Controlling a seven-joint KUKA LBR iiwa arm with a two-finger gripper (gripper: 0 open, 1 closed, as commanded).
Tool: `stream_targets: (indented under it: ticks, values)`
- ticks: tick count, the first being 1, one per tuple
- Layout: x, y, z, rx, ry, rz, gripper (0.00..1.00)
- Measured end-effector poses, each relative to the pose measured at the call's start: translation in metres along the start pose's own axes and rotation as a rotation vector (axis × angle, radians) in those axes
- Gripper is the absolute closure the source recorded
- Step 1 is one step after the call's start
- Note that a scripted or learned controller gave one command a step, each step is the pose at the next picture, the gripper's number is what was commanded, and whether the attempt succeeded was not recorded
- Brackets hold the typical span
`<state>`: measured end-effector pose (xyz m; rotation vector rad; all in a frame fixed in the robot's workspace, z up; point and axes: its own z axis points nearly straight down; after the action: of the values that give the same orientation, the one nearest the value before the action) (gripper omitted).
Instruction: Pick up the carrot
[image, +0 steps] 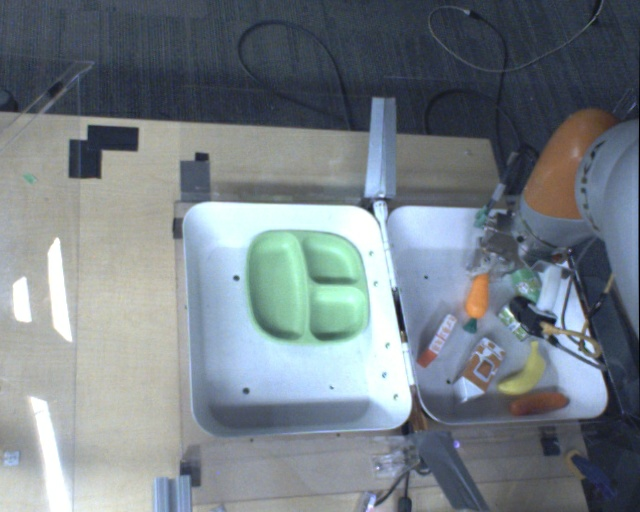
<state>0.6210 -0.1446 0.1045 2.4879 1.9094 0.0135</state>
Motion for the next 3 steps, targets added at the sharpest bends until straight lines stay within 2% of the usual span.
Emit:
stream_targets:
  ticks: [1,2,3]
  values:
    - [0.062,-0.001,-0.114,0.003,-0.002,0.067,1.00]
    - [0.062,-0.001,-0.114,0.004,-0.003,0.067,0.00]
    - [0.062,-0.004,0.017,0.002,-0.002,-0.040,0.00]
